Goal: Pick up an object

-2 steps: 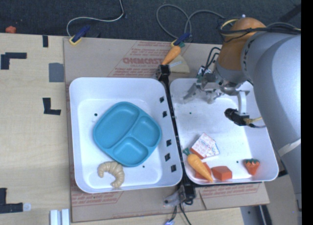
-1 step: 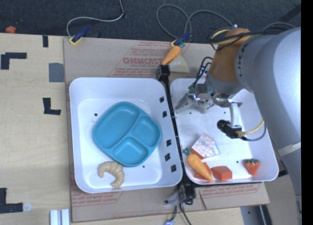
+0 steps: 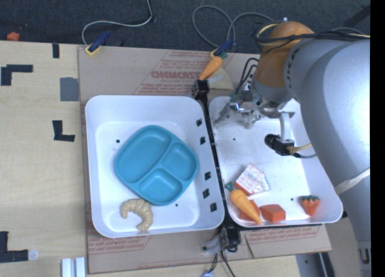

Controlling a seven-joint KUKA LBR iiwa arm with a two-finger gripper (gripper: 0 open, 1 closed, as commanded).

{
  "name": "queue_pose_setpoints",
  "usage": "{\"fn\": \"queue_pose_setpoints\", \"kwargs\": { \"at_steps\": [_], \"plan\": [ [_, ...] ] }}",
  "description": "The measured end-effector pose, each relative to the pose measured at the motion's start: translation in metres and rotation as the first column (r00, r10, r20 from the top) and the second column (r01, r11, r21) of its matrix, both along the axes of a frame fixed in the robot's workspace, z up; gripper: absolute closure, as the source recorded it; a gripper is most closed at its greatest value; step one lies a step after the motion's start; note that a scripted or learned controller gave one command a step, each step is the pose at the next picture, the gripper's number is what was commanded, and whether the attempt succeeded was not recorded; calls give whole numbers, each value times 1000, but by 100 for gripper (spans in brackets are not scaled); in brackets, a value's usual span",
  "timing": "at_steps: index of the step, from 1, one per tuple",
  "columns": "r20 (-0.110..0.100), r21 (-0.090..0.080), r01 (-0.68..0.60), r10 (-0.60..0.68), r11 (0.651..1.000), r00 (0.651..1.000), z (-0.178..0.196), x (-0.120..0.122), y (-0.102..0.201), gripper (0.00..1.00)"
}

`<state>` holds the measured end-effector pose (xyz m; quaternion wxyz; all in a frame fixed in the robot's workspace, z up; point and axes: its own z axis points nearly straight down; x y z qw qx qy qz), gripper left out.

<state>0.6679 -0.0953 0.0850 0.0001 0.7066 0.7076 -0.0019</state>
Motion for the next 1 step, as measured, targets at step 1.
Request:
{"fn": "queue_pose_setpoints", "kwargs": {
  "at_steps": [1],
  "plan": [
    [4, 1, 0, 0, 1000, 1000, 1, -16, -6, 0]
  ]
}}
